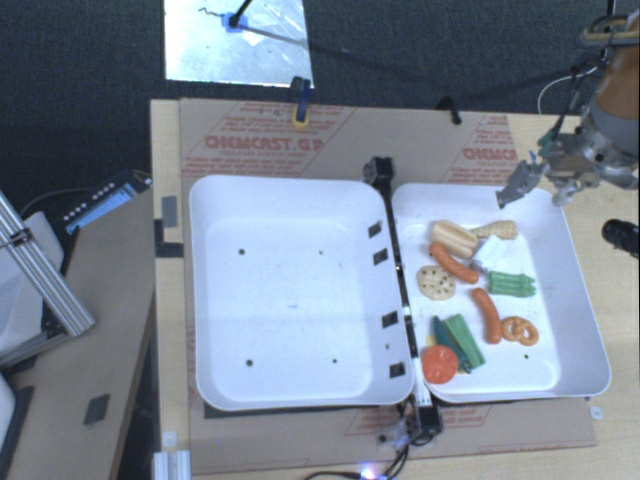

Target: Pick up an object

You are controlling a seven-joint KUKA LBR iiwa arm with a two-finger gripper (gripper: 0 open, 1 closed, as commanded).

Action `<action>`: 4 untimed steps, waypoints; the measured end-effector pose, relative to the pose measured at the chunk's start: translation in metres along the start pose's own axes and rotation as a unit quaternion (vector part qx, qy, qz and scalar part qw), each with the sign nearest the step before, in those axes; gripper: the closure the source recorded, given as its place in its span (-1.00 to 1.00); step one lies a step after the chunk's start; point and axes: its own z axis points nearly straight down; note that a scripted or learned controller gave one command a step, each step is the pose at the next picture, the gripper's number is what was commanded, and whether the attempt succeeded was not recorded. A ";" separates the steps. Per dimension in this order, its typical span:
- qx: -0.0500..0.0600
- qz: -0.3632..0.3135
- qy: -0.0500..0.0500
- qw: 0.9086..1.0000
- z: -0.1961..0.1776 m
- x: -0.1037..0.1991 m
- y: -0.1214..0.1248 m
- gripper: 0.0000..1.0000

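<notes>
Toy food clustered in right bin (575, 268): bread roll (453, 236) at top, pale bone-shaped piece (497, 231) just beside it, orange sausage (453, 263) below, round cookie (436, 283) left of centre, green bean bundle (511, 285) right of it, second sausage (488, 315), pretzel (519, 330), dark green piece (461, 339) touching red tomato (439, 364) near front edge. Whitish item between roll and beans, too blurred to name. Gripper (536, 181) over bin's far right corner, above the pile, nothing between fingers; fingers spread apart, tips small and hard to resolve. Arm cut off at frame's right edge. Left bin (215, 268) alongside, touching at centre divider. Yellow clamp (300, 103) on bench's far edge.
</notes>
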 end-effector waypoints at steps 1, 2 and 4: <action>-0.002 -0.002 0.000 1.000 -0.011 0.000 0.001 1.00; 0.007 -0.003 0.003 1.000 0.136 0.063 -0.032 1.00; -0.006 0.002 -0.002 1.000 0.072 0.010 -0.004 1.00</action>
